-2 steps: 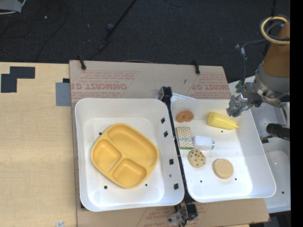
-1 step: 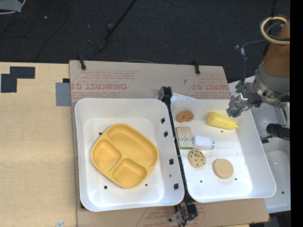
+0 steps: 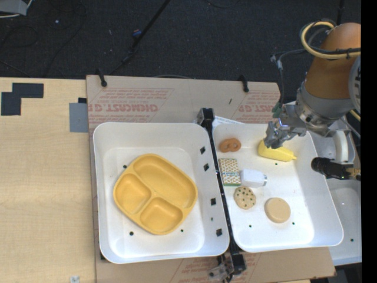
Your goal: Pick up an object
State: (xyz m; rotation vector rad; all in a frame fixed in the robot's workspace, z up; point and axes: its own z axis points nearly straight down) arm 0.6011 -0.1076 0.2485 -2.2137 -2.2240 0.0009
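My gripper hangs over the back of the right bin, right above a yellow banana-like piece and close to touching it. The right bin also holds a brown pretzel-like piece, a small green-and-white packet, a white block, a chocolate-chip cookie and a round tan biscuit. The arm's wrist hides the fingers from above.
The left bin holds a yellow divided plate. A black divider runs between the bins. Cardboard lies under both bins, and a wooden bench top spreads to the left.
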